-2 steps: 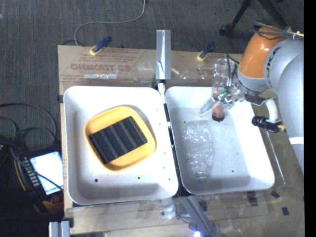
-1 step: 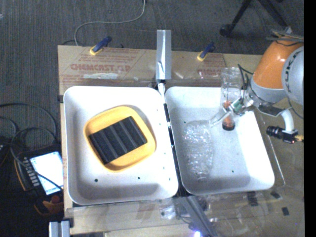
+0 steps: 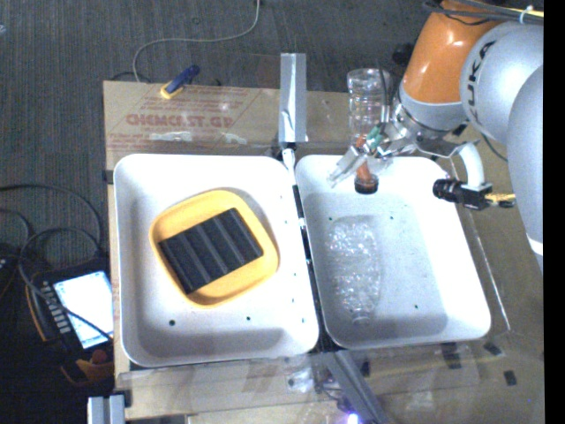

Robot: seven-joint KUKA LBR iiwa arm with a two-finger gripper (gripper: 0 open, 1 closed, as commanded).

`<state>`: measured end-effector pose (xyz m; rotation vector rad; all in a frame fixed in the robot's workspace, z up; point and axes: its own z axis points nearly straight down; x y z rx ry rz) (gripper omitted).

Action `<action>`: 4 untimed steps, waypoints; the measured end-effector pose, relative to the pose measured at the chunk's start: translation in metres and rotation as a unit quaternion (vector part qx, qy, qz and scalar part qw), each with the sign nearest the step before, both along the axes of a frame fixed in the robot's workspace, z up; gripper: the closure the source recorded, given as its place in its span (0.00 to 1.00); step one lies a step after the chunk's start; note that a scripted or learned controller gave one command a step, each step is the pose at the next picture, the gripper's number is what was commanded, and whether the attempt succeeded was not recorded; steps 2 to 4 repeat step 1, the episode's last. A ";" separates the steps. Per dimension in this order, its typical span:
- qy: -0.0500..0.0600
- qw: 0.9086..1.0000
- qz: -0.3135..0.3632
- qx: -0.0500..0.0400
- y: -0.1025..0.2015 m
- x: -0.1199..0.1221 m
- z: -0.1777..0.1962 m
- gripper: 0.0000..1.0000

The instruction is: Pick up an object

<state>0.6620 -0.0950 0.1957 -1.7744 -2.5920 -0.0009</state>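
Observation:
A clear plastic bottle (image 3: 366, 100) with a brown cap (image 3: 365, 184) hangs cap-down over the far edge of the right bin (image 3: 459, 263). My gripper (image 3: 369, 148) reaches in from the right and is shut on the bottle's lower part, just above the cap. One metal finger (image 3: 342, 170) sticks out to the left of the cap. A yellow pad with a black ridged top (image 3: 214, 247) lies in the middle of the left bin (image 3: 141, 184).
A glinting, crumpled clear plastic patch (image 3: 355, 268) lies on the floor of the right bin. A metal bar (image 3: 292, 95) stands behind the gap between the bins. A cardboard sheet (image 3: 185, 122) lies behind the left bin.

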 end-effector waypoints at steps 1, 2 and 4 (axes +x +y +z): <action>0.001 1.000 0.001 0.001 0.001 0.000 0.008 1.00; 0.001 1.000 0.001 0.001 0.001 0.000 0.008 1.00; 0.001 1.000 0.001 0.001 0.001 0.000 0.008 1.00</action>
